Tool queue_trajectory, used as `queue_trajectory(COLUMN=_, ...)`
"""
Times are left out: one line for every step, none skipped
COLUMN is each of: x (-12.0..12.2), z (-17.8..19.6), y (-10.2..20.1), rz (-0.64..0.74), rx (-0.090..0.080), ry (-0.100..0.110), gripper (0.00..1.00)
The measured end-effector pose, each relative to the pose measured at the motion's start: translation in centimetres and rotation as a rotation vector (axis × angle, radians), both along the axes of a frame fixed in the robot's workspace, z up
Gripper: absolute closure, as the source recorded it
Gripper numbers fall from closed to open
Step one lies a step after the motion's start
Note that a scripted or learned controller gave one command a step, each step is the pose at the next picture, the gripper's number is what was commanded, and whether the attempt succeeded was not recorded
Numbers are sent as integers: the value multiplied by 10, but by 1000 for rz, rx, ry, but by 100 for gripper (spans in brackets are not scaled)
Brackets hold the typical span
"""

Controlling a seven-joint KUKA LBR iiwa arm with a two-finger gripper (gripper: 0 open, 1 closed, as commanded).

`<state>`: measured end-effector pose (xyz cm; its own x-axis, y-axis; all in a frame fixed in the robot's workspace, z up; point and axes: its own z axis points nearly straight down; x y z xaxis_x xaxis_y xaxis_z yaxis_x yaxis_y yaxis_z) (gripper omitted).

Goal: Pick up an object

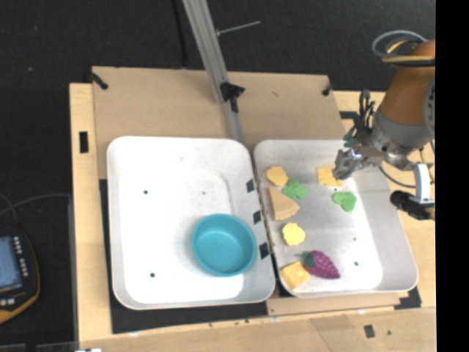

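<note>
Left, a white bin holds a blue bowl; right bin holds toy food; gripper grip unclear

A robotics lab is suggested: a grey and orange arm is mounted beside a plywood bench, two white bins are set side by side on it, a metal pole is fixed behind, and a handheld controller is seen at the left.
</note>
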<state>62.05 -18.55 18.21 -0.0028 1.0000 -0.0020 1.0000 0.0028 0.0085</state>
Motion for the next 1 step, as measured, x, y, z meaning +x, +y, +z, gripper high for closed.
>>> queue_trajectory(x=1, z=38, y=-1, rz=0, rx=1, ry=6, gripper=100)
